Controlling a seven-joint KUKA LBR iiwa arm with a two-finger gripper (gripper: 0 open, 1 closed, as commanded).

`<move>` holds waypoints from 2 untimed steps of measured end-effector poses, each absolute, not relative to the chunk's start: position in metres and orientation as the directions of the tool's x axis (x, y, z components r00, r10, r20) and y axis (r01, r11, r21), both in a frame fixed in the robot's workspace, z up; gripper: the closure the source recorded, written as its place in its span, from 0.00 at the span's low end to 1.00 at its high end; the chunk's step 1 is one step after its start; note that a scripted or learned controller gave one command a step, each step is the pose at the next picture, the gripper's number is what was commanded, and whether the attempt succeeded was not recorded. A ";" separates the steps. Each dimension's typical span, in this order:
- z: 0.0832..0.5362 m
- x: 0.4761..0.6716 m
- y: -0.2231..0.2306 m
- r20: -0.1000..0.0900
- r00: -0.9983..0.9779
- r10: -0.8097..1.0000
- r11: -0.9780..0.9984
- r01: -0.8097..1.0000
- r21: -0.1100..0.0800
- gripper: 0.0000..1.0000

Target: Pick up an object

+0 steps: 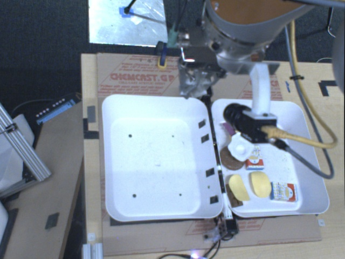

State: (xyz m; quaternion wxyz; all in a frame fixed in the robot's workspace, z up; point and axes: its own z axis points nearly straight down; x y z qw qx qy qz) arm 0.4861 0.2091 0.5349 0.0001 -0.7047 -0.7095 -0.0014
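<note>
One arm (pixel 245 20) from the right, claw (pixel 198 89) at the far rim between left bin (pixel 156 144) and right bin (pixel 294 115), grip unreadable.

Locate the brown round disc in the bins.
In the camera view, the brown round disc lies in the right white bin, close to its left wall, just above the leftmost yellow oval piece.

A robotics lab: KUKA arm (pixel 253 15) over two white bins (pixel 156 107) on a bench (pixel 135 74).
</note>
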 end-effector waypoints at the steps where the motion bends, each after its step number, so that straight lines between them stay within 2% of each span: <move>1: 0.535 0.486 0.235 0.002 -0.006 1.000 0.006 1.000 0.002 1.00; 2: 0.535 0.486 0.234 0.001 -0.005 1.000 0.005 1.000 0.002 1.00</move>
